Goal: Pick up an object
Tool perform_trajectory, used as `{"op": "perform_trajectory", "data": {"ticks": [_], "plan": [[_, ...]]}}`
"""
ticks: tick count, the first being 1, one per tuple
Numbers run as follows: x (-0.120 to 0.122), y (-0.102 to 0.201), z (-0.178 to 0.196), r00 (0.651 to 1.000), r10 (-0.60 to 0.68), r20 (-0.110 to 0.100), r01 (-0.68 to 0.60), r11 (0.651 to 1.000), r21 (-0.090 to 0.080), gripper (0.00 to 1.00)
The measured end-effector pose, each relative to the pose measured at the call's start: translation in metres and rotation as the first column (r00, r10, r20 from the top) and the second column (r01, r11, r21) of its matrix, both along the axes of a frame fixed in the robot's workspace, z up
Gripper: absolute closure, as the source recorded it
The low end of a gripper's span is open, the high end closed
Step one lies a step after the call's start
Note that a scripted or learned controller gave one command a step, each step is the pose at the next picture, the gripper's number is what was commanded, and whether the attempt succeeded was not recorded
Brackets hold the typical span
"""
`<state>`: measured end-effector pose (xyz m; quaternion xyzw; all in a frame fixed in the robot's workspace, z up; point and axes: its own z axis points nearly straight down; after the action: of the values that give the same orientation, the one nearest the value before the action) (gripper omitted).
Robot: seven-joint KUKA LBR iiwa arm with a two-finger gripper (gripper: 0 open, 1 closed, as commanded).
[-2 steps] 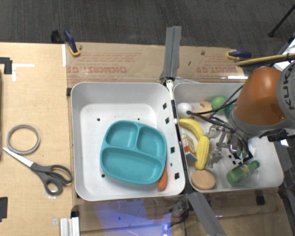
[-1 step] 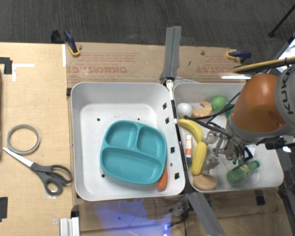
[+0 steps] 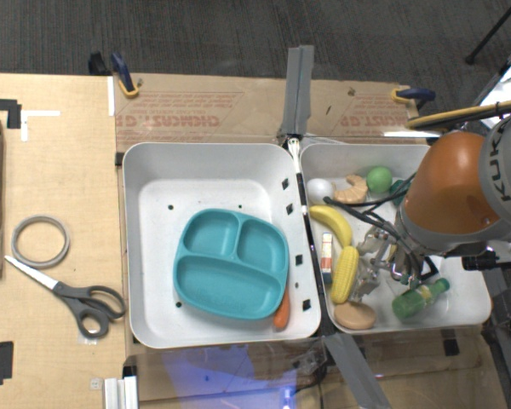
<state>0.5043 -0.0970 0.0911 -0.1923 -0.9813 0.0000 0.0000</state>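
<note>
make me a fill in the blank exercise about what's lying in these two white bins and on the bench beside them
1. The teal divided plate lies in the ____ bin.
2. The ear of corn lies just below the yellow ____ in the right bin.
3. On the bench left of the bins, the scissors lie just below a roll of ____.
4. The pincer hangs over the ____ bin, close to the corn.

Missing words: left; banana; tape; right

My orange band (image 3: pixel 447 190); teal plate (image 3: pixel 232 263); yellow banana (image 3: pixel 334 224) and corn (image 3: pixel 344 273); green ball (image 3: pixel 378 179); white bins (image 3: pixel 145 228).
</note>
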Motion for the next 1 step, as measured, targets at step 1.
{"op": "perform_trajectory", "data": {"ticks": [1], "plan": [[0.0807,-0.0806,0.0019,0.987,0.159,0.005,-0.159,0.987,-0.002,0.00]]}}
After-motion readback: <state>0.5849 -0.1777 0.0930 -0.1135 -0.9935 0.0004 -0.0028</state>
